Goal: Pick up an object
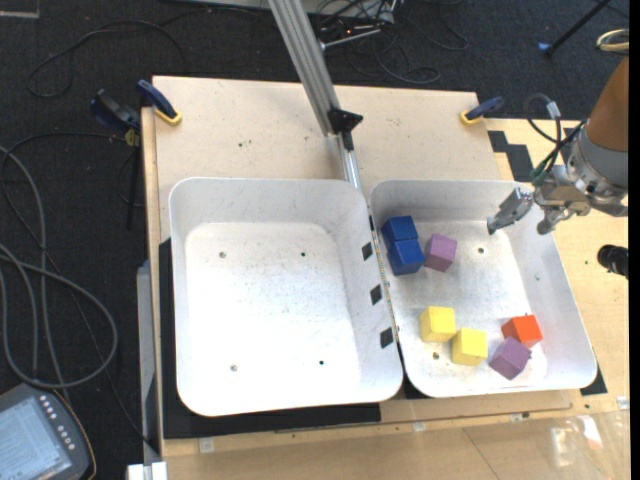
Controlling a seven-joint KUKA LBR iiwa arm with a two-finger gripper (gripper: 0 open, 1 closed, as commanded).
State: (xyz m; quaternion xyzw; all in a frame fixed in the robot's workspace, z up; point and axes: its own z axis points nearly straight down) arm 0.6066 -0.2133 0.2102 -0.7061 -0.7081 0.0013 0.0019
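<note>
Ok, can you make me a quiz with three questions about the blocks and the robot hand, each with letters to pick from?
1. Which bin holds the blocks?
A. the left bin
B. the right bin
C. both bins

2. How many yellow blocks are there?
A. one
B. two
C. four

3. What is the gripper doing?
A. gripping the blue block
B. gripping the orange block
C. hanging open with nothing between its fingers

Answers:
1 B: every block lies in the right bin, none in the left bin.
2 B: two yellow blocks sit side by side near the front.
3 C: the gripper is above the far right corner with its fingers spread, apart from the blue block and the orange block.
</note>
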